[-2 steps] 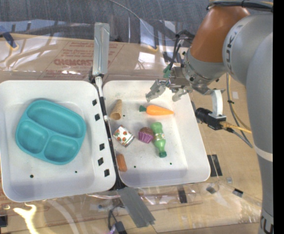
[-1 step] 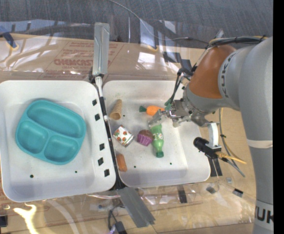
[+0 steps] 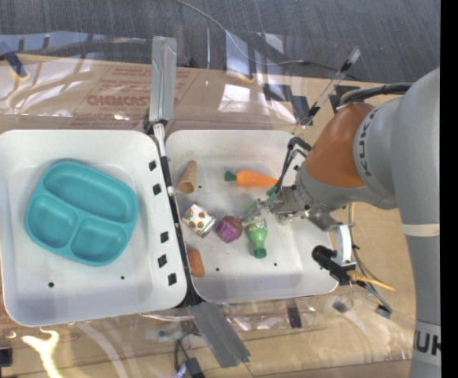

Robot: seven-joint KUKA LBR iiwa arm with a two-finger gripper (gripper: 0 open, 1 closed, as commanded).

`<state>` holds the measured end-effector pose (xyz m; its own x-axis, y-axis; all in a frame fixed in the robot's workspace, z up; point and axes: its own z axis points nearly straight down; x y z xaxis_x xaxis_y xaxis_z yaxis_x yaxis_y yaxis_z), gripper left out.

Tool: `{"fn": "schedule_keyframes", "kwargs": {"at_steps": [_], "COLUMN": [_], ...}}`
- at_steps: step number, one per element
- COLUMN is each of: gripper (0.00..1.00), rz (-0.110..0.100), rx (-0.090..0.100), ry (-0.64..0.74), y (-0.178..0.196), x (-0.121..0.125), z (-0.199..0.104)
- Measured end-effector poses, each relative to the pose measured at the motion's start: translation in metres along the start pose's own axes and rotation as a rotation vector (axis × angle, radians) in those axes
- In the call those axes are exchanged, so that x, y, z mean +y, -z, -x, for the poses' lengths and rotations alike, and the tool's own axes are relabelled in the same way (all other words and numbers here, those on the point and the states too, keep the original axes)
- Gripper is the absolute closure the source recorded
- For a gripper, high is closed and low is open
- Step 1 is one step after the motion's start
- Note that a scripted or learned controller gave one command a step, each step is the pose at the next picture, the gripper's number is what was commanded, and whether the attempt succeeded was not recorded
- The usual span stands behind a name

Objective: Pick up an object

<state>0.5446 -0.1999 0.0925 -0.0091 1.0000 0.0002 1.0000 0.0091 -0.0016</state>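
**Arm low over the right bin, gripper at the green toy**

The arm [image 3: 386, 156] reaches in from the right, its orange band above the wrist. The gripper [image 3: 262, 209] sits low in the right bin [image 3: 237, 286], right at the top of a small green toy [image 3: 257, 236]. The toy is bright green, stubby, with a paler rounded end toward the near wall; its upper end meets the gripper tips. I cannot tell whether it is gripped or merely touched.

Just left of it lies a purple toy [image 3: 229, 229], then a patterned cup [image 3: 199, 220] on its side. A carrot [image 3: 253, 179] lies farther back, a cone [image 3: 186, 177] near the divider, an orange piece [image 3: 195, 262] at the near left corner.

The left bin [image 3: 9, 290] bears a teal divided plate [image 3: 82, 212].
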Motion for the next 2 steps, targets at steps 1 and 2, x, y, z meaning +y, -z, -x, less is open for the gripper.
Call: {"fn": "schedule_keyframes", "kwargs": {"at_steps": [1,2], "gripper": [1.00,1.00], "rz": [0.000,0.008], "rx": [-0.001,-0.001], "ry": [0.005,0.001], "y": [0.010,0.136], "x": [0.001,0.026], "z": [0.000,-0.037]}}
